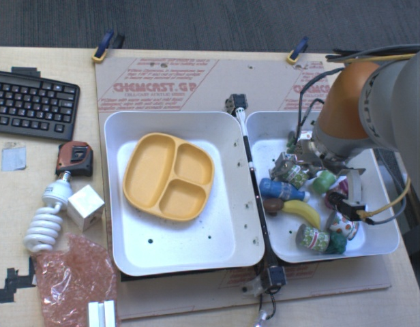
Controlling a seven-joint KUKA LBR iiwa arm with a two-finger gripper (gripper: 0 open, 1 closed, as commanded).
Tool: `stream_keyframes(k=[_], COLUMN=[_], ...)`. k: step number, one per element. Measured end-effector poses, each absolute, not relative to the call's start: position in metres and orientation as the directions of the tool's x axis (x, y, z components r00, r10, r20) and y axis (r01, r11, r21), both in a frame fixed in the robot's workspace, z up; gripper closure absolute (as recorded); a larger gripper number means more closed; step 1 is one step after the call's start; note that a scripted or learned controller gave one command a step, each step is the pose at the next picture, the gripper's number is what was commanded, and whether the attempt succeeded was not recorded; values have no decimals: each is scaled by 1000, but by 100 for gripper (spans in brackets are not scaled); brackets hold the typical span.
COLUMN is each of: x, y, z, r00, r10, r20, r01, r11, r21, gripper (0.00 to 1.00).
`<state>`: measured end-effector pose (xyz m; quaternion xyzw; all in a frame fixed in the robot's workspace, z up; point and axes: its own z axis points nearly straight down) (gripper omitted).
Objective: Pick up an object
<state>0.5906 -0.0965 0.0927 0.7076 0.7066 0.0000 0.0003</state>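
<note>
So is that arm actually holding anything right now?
Cannot be told. The arm hangs over the right bin, and its gripper end is lost among the toys.

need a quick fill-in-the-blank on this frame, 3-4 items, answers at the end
1. The yellow divided plate lies in the ____ bin of the camera view.
2. The plate has ____ compartments.
3. In the right bin, the banana lies just below a ____ toy.
4. On the bench left of the bins, a spiral light bulb lies beside a white ____.

Missing words: left; three; blue; cube
</note>
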Motion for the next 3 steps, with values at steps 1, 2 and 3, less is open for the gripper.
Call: stream_keyframes(k=[1, 2, 3], x=[591, 479, 527], y=[-97, -80, -39], z=[103, 192, 192], r00=[3, 2, 0], r10=[1000, 1000, 1000], r20=[-1, 0, -1], r01=[1000, 1000, 1000], r11=[-3, -2, 0], r21=[2, 0, 2], gripper=[100, 100, 100])
